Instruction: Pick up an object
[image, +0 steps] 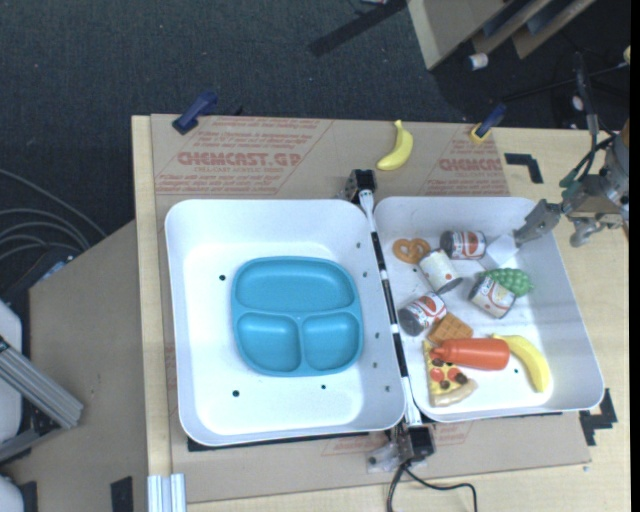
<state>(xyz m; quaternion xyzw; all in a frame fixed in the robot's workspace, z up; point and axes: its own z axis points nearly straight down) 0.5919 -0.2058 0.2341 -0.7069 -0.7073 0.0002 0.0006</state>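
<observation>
The bench (150, 300) carries two white bins side by side, clipped together along their shared wall, probably so neither slides when the arm pushes into them. The left bin (195, 260) holds a blue tray (296, 314) with three compartments, lying flat near its middle. The right bin (575, 345) holds all the loose things, crowded toward its left and front, which keeps them within the arm's reach from the right.

The arm is cut off by the right edge. Its gripper (556, 225) hangs over the right bin's back right corner, apart from every object; its two fingers appear to stand apart with nothing between them, though at this size that is hard to confirm.

Among the candidates for picking: a red sausage (472, 353) lies just beside a banana (531, 362) at the front, with a pizza slice (447, 381) below them and a waffle (450, 329) partly hidden under the sausage. Small cans (463, 243) sit further back, their labels too blurred to read. A green cluster (510, 281) touches one can. A pretzel (409, 250) lies by the dividing wall. A second banana (396, 148) rests outside on the bench.
</observation>
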